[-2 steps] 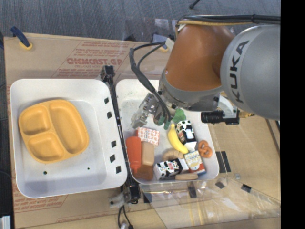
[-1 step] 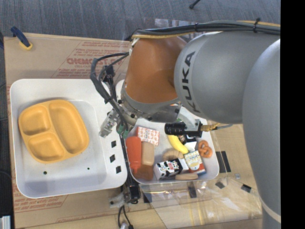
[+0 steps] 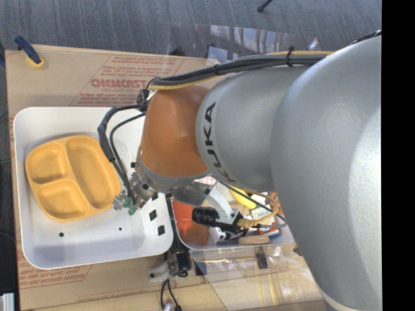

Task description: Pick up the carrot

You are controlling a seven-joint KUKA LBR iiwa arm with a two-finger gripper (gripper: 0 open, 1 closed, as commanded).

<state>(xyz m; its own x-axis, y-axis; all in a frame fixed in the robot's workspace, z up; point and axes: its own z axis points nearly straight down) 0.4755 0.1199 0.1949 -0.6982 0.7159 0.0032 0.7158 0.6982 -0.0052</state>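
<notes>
- The claw [image 3: 130, 199] is tucked under the wrist, just below the orange band [image 3: 172, 135]. It sits over the right end of the left bin [image 3: 39, 251]. The arm blocks most of it, so I honestly can't tell if it's open or closed, and I can't see anything held in it.
- A small green bit pokes out right at that spot. It's too tiny to say what it is.
- Just left of the claw is a yellow tray [image 3: 68, 173] with 3 compartments, lying flat in the left bin with nothing in it.
- The carrot [image 3: 186, 224] looks to be the orange shape at the left end of the right bin [image 3: 227, 246]. It's down among other clutter, mostly under the arm, and near the claw but on the other side of the wall between the 2 bins.
- There's also something yellow [image 3: 243, 199] and a black part [image 3: 206, 216] in that pile. I can't tell what either one is.
- Both bins sit on a printed cardboard sheet [image 3: 78, 83] on the desk.
- My read on progress: the pickup isn't done. The carrot is lying in its bin, so the whole grab and lift is left to do, and the claw needs to come across into the right bin first.
</notes>
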